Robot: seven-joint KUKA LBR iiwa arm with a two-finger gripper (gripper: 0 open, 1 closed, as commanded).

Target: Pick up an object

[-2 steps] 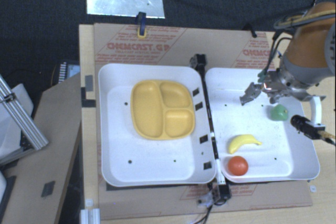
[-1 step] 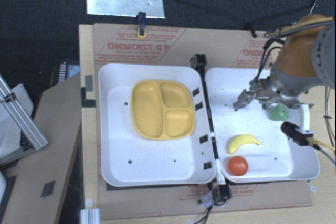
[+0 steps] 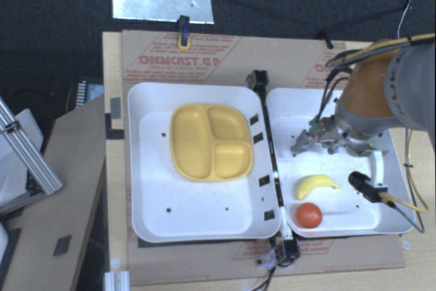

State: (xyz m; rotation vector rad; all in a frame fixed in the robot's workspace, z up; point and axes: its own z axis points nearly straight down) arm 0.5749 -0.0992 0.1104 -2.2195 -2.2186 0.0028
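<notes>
In the right bin [image 3: 286, 105] my gripper [image 3: 315, 145] hangs over the bare middle of the floor, open, with nothing between its fingers. A yellow banana [image 3: 316, 185] lies just below it, towards the front of the bin. A small red-orange ball [image 3: 308, 215] sits in front of the banana, near the bin's front left corner. The gripper touches neither of them. The grey arm with its orange band [image 3: 368, 88] comes in from the right and covers the bin's right part.
A yellow divided plate [image 3: 210, 141] lies in the middle of the left bin [image 3: 146, 201]. A black divider [image 3: 267, 146] runs between the two bins. A black connector with a yellow cable [image 3: 364, 187] hangs off the arm over the right bin's front right.
</notes>
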